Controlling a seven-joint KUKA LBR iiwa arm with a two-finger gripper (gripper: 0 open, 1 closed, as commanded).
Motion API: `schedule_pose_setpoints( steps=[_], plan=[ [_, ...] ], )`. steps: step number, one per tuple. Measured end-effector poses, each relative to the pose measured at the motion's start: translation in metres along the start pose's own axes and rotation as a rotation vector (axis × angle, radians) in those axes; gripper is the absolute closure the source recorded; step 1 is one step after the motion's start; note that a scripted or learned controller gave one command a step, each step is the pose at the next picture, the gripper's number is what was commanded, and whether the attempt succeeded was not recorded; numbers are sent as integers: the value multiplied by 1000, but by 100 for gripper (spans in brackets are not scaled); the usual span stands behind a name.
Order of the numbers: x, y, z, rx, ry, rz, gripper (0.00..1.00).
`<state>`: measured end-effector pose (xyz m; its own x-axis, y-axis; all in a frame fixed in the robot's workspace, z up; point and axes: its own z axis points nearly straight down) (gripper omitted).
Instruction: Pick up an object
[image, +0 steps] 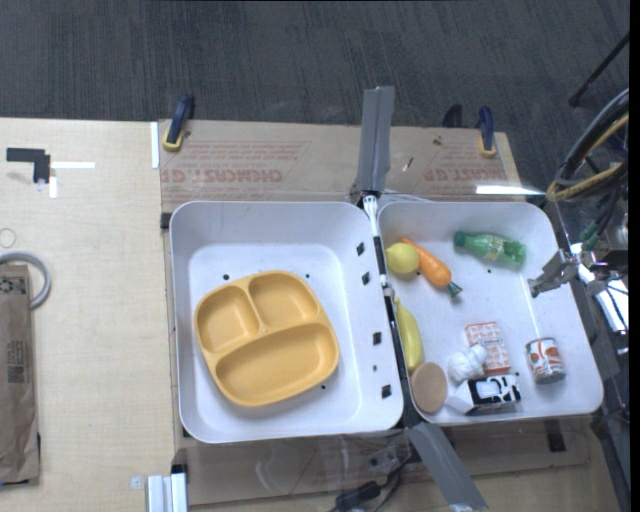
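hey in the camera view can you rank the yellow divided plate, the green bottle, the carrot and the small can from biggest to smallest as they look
1. Yellow divided plate, by far the largest.
2. Green bottle and carrot: they look about alike in length, so no ranking between them.
3. Small can, the smallest.

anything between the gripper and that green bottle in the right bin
Nothing visible does. The gripper sits at the right bin's right edge, and the green bottle lies up and to its left with bare white floor between them. The carrot and lemon lie beyond the bottle.
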<state>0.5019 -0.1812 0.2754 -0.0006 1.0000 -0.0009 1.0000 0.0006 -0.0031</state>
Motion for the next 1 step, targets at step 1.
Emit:
schedule_pose_setpoints(
  steps=[1],
  plan=[
    [48, 98, 96, -2, -1, -163, 0]
  ],
)
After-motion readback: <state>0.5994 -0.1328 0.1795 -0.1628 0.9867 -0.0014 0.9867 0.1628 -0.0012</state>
